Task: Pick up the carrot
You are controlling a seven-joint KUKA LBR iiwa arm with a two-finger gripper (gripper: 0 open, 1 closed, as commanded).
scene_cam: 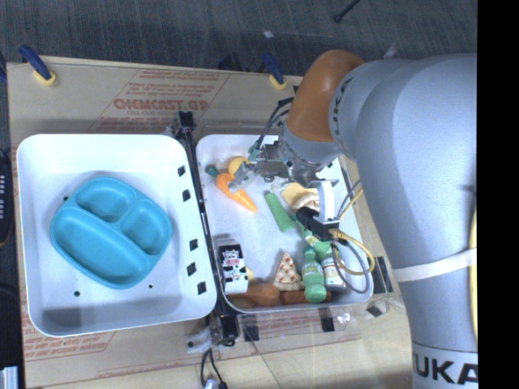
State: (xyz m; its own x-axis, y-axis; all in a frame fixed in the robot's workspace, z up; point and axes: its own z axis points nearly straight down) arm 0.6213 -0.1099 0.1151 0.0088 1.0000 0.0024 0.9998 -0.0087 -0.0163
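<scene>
The carrot (233, 191) lies in the right bin (258, 241), near its upper left corner, tilted with its pointed end toward the bin's middle and a green stem end beside it. The gripper (253, 168) hangs just above and to the right of the carrot, close to a small yellow piece (236, 166); whether it is spread or closed I cannot tell, and nothing can be seen held in it. The grey arm (405, 177) with its orange band (318, 96) reaches in from the right and covers much of that bin's right side. Below the gripper lie a green stick (278, 211), a pizza slice (285, 273), two green bottles (318, 272) and a small milk carton (233, 267). The left bin (32, 168) holds a blue divided tray (111, 231).
</scene>
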